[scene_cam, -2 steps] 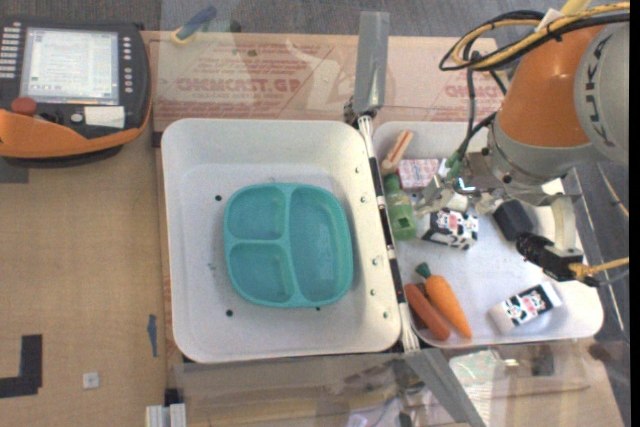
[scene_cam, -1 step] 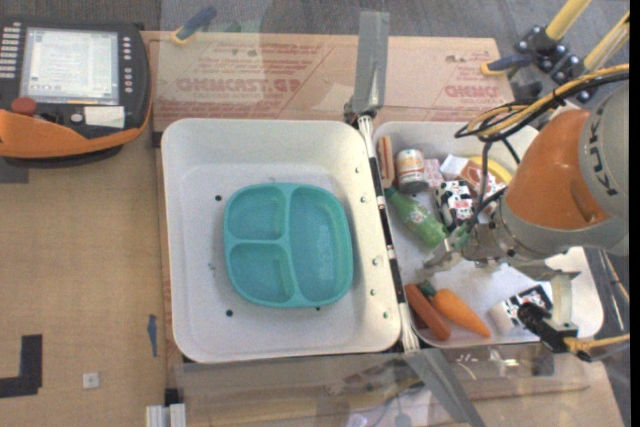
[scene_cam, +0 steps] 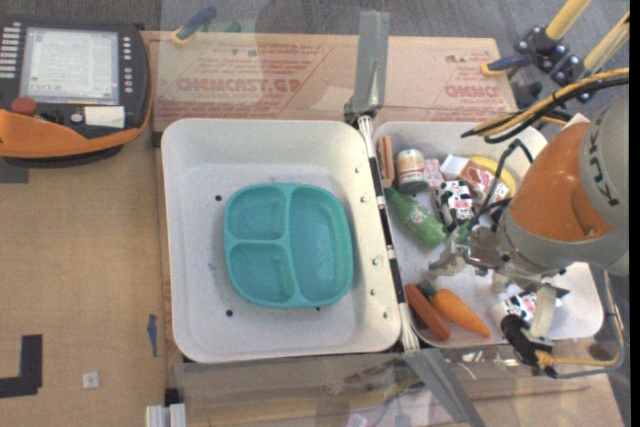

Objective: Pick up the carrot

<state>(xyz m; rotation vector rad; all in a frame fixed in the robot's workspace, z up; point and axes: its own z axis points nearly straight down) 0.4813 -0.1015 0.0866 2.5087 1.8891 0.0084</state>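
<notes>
Cardboard-covered bench, we've got the carrot (scene_cam: 464, 313) in the right bin's (scene_cam: 592, 317) near-left corner, gripper (scene_cam: 464, 259) hovering just beyond it, can't tell if it's open or closed, teal divided plate (scene_cam: 289, 244) in the left bin (scene_cam: 182, 215).

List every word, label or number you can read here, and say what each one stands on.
"CHEMCAST GP": red print on the brown sheet behind the bins.
"KU": dark letters on the orange arm, cut off at the picture's edge.
Too blurred or small to read: the red print at the same sheet's right end, the handset screen, and the label on the can.
</notes>
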